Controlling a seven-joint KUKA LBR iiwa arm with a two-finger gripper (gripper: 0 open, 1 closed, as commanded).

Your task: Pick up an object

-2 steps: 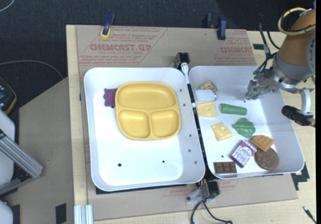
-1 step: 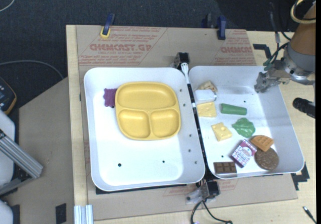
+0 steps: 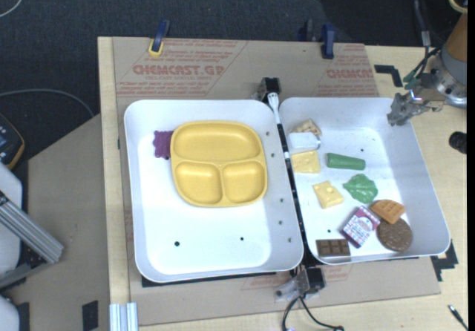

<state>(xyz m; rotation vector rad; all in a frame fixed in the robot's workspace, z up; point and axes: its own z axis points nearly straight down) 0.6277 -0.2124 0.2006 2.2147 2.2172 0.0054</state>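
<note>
My gripper [image 3: 399,110] hangs over the far right corner of the right bin [image 3: 415,151], apart from all the objects. In that bin lie a beige biscuit piece [image 3: 306,129], a white block [image 3: 303,142], two yellow cheese wedges [image 3: 306,162] [image 3: 327,194], a green cylinder [image 3: 346,162], a green leafy piece [image 3: 361,188], an orange waffle piece [image 3: 387,210], a brown round cookie [image 3: 394,234], a pink packet [image 3: 360,226] and a chocolate bar [image 3: 333,248]. Nothing shows between the fingers.
The left bin [image 3: 148,233] holds a yellow divided tray [image 3: 219,162] with a purple piece [image 3: 162,144] at its left side. Clamps [image 3: 157,38] [image 3: 326,40] grip the bench's far edge. A black divider strip [image 3: 286,166] runs between the bins.
</note>
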